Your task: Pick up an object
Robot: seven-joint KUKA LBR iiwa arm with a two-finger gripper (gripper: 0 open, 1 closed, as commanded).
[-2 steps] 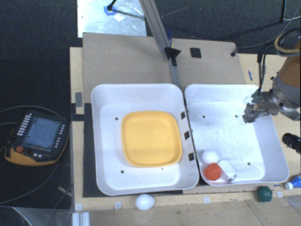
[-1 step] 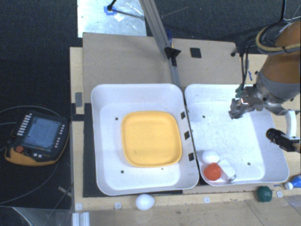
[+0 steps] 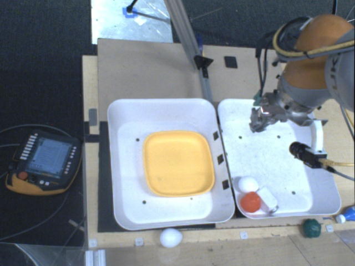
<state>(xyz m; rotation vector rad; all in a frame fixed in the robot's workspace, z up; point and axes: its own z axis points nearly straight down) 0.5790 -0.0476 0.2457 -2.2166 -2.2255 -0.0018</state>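
Objects point(image 3: 252, 194) crowded at right bin's point(image 3: 327, 206) near edge; hand point(image 3: 258, 123), grip unreadable, above open floor.

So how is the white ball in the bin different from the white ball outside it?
The white ball in the bin lies in the right bin, touching the orange ball. The white ball outside sits alone on the bench, just below the left bin. The outside one looks a little egg-shaped, the other rounder. Both are plain white and similar in size.
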